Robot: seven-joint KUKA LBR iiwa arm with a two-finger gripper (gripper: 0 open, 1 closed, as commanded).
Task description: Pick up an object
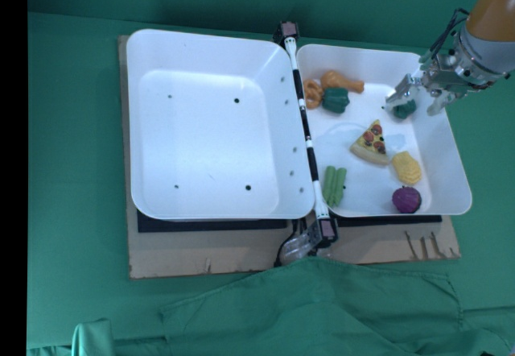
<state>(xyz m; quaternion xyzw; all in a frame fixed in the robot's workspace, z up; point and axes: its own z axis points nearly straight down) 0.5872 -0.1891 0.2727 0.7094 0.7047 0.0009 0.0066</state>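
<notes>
**Over the right bin, a dark green piece at my fingers**

Green cloth covers the bench (72, 145), and on it sit two shallow white bins side by side on a cardboard sheet (201, 262). I reach in from the right, my orange band at the upper corner and my grey wrist slanting down and leftward over the far side of the right bin (451, 185). My gripper (412, 101) hangs low there — its fingers spread narrowly, with a small dark green object (404, 109) between them; I cannot tell whether it is lifted clear of the bin floor.

Outward from there, in the same bin: a pizza slice (371, 142) near the middle, a yellow piece (406, 167) and a purple one (406, 200) toward the near edge, two green pods (334, 184) by the divider, and a green pepper (335, 100) touching an orange piece (341, 82) at the far left — with an orange pretzel shape (313, 93) beside them. Across the divider lies the left bin (145, 56).
</notes>
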